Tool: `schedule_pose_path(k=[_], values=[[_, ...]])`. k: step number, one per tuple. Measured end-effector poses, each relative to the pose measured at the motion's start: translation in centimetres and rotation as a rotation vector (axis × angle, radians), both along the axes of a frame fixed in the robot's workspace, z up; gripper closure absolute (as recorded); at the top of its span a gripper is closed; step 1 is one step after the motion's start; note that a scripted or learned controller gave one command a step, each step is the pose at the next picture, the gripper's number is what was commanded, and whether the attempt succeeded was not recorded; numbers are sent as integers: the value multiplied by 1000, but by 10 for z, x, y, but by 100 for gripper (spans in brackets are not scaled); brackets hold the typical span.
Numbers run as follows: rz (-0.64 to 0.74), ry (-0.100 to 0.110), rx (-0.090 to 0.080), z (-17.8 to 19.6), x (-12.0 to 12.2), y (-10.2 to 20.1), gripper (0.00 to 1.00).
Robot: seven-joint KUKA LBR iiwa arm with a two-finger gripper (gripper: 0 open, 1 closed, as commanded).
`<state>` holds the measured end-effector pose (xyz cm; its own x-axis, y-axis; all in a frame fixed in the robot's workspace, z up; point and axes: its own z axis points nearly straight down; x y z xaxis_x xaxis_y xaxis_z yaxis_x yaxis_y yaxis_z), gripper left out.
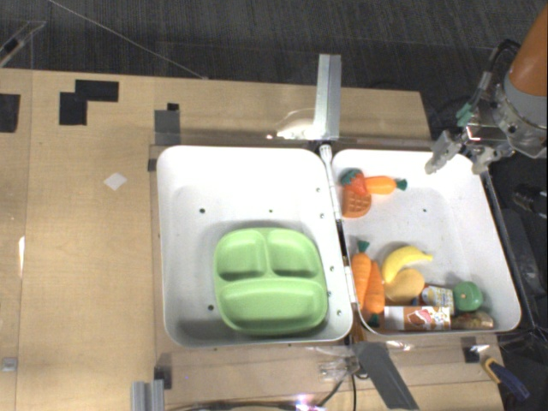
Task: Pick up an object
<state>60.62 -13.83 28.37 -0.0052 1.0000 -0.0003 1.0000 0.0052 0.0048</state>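
The claw [458, 151] is seen spread open and unladen, with a toy carrot [383, 183] lying below-left of it in the right bin [445, 221]

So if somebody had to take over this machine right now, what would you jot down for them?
Gripper: at the far right corner of the right bin, carrying nothing.
Right bin: toy food at the near end, banana, long carrot, green item, small cartons; another carrot at the far left end.
Left bin: green divided tray.
Done: nothing lifted.
Left: choose one, descend, grasp, lift.
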Motion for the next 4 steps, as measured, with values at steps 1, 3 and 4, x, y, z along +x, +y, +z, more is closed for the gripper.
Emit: schedule_pose_path(k=[1, 3, 4], values=[[31, 2, 0, -147, -31, 4, 0], [-30, -14, 4, -178, -102, 16, 100], [-73, -1, 1, -44, -94, 96, 100]])
